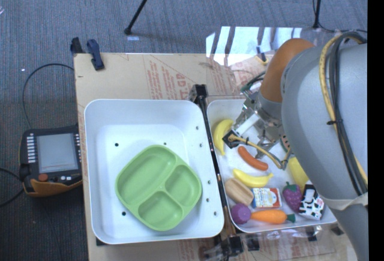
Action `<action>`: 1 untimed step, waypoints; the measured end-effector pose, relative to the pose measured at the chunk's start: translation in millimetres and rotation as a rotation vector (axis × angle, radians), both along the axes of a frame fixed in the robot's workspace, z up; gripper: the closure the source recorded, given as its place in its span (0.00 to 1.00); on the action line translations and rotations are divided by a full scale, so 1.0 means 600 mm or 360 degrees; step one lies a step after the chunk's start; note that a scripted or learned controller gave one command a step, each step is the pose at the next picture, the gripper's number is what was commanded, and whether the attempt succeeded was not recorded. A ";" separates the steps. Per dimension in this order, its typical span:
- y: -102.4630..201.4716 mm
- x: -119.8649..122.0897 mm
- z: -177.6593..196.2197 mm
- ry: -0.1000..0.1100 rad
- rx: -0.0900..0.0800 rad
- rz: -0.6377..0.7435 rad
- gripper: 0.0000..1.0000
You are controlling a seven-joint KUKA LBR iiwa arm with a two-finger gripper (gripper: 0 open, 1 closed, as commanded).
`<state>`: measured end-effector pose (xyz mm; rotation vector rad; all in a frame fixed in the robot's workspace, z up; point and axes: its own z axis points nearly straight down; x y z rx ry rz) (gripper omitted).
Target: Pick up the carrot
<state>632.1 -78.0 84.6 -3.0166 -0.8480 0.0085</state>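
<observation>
The claw (255, 134) hangs low over the upper part of the right bin (223, 194), its fingers spread apart with nothing between them. Directly below it lies a red-orange sausage (252, 158), close to the fingertips, though contact cannot be judged.

The carrot (270, 216) lies well apart from the claw, at the near edge of the same bin, orange, on its side, with a purple round fruit (240, 213) just beside its left end.

Counted in the right bin: three yellow bananas, one by the left wall (221, 133), one under the sausage (252, 179), one partly hidden by the arm (297, 171); one bread roll (239, 191); one small carton (266, 197); one bunch of purple grapes (291, 196); one black-and-white carton (311, 203).

The left bin (99, 134) holds one green divided plate (158, 188) with three compartments. Both bins sit side by side on the desk (150, 74), touching along the middle.
</observation>
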 end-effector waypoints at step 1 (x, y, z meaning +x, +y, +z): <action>0.001 -0.002 0.011 0.0017 0.0000 0.0014 1.00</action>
